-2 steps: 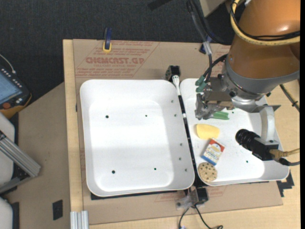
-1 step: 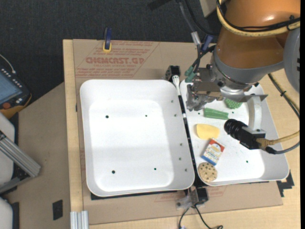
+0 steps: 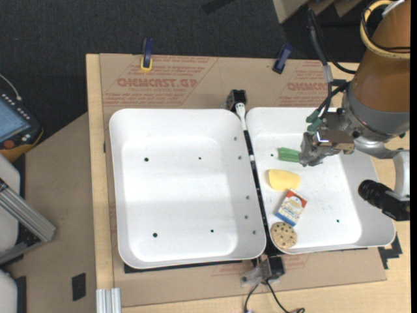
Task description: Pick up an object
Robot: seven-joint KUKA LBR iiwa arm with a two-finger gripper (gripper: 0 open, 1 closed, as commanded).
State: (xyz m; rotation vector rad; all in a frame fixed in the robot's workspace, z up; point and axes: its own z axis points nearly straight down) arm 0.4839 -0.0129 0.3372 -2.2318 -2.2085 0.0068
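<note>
In the right bin lie a green stick-like piece, a yellow wedge, a small red, white and blue packet and a round speckled cookie. My gripper hangs low over the bin's upper middle, right at the green piece's right end. The gripper body hides where the two meet. The yellow wedge lies just below and left of the gripper.
The left bin sits beside the right one, with a black divider strip between them. A black fixture juts over the right bin's right rim. Blue clamps hold the cardboard base at the back.
</note>
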